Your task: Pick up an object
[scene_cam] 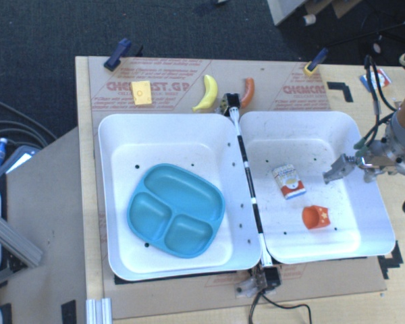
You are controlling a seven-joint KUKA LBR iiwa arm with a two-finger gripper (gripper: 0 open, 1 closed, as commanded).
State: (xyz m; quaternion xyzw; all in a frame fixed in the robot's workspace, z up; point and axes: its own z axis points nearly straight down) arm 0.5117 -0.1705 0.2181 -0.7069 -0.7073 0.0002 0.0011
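The arm's two-finger gripper (337, 168) reaches in from three o'clock and hangs over the right shallow white plastic bin (344, 130), its grey tip pointing toward nine o'clock; nothing sits between the fingers, but they are too small and blurred to say whether they stand wide or narrow, so that cannot be told. The candidates for picking lie in this same bin: a small white carton with a red-and-orange label (289, 181), near the bin's centre and at about eight o'clock from the gripper, and a small orange-red pouch-like piece (316, 217) at about six o'clock from the carton, apart from it. The gripper is close to both yet touching neither, which reads as a pose above the bin from which to choose a target. The left white bin (111, 181) holds a blue plastic divided plate (176, 210) lying flat in its middle, probably too broad to be the easy pick. Beyond the bins at twelve o'clock, on the brown printed board (290, 86), lie a yellow toy banana (206, 93), an orange-red curved toy (247, 92) and a small yellow square block (141, 93), out of play. The arm's wrist is cut off at the frame's edge, and the carton's print is unreadable.
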